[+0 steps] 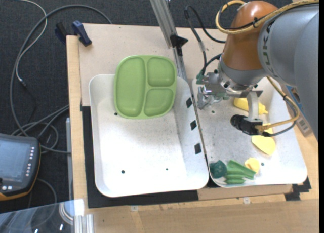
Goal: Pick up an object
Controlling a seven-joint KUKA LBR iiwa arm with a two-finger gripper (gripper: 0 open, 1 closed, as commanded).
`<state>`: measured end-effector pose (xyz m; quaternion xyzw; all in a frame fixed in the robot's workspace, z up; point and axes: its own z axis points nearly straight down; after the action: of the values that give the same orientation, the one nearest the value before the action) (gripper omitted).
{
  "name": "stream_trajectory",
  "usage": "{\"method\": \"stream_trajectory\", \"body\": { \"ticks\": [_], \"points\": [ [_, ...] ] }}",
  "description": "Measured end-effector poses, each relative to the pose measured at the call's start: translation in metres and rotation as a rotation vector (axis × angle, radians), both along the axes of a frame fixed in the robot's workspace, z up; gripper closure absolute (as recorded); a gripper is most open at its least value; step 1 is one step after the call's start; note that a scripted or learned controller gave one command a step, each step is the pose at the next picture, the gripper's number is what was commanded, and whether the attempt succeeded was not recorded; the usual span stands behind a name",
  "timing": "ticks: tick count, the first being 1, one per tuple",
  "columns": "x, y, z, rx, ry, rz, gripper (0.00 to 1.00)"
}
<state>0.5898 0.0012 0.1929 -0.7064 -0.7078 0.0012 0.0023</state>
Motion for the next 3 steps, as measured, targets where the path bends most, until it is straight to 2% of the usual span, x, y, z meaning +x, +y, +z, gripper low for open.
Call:
{"method": "stream_trajectory", "body": {
  "ticks": [1, 2, 3],
  "points": [
    [-0.001, -0.02, 0.0, 0.0, -0.001, -0.004, 1.0],
    [-0.001, -0.019, 0.0, 0.0, -0.002, -0.002, 0.0],
    [-0.026, 0.045, 0.0, 0.002, 0.0, 0.005, 0.0]
  ]
}}
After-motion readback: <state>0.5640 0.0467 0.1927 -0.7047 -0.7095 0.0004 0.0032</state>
